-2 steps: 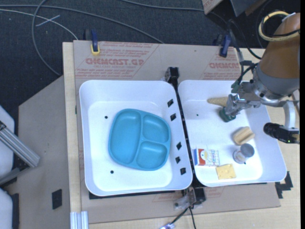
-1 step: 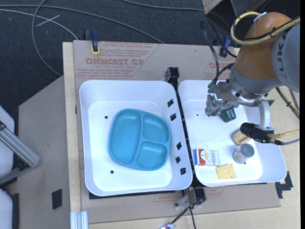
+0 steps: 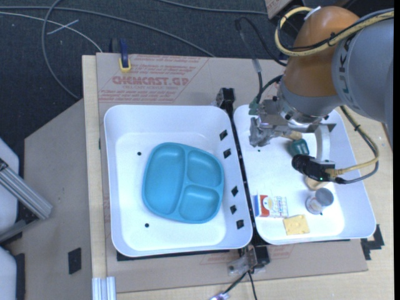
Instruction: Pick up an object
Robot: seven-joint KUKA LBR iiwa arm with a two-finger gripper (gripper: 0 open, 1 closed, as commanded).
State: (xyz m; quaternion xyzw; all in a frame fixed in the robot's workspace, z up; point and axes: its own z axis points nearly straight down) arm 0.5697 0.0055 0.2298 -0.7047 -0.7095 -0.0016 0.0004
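plate (image 3: 182,182) in left bin (image 3: 115,167), cracker (image 3: 295,224) in right bin (image 3: 356,220)

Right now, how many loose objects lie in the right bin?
4 visible: a teal object under the arm, a small carton near the bin's divider edge, a yellow piece at the near edge, a grey round piece beside them. The arm may hide others.

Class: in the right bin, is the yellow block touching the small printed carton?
Apart. The camera view shows a strip of white bin floor between the yellow block and the printed carton.

A blue divided plate (image 3: 183,182) lies in the left bin (image 3: 119,167); the claw (image 3: 261,136) hangs over the right bin (image 3: 350,211).
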